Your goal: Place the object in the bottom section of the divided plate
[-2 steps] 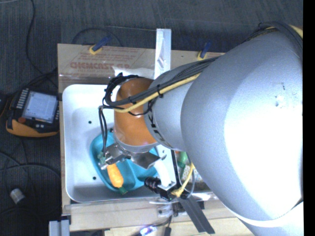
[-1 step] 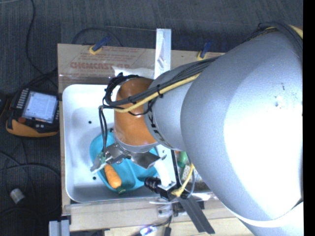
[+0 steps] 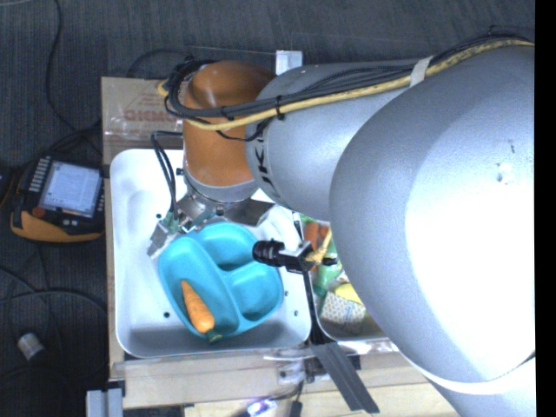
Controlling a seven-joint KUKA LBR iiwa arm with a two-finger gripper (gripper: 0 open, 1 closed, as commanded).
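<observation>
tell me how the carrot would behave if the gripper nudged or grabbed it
The carrot looks like a smooth tapered toy, so it is probably stiff and light. Its rounded shape suggests it may roll or slide within the blue plate, and smooth sides could slip from a pinch near the narrow end.

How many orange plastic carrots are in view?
1. The orange plastic carrot lies in the lower-left section of the blue divided plate in the left white bin. The arm may hide others.

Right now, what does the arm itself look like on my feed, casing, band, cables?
The arm has a smooth, rounded grey casing that bulks large on the right. An orange band circles it above the wrist. Black cables and a yellowish one run along its top and loop around the band. The gripper is small, metallic, with greenish parts.
</observation>
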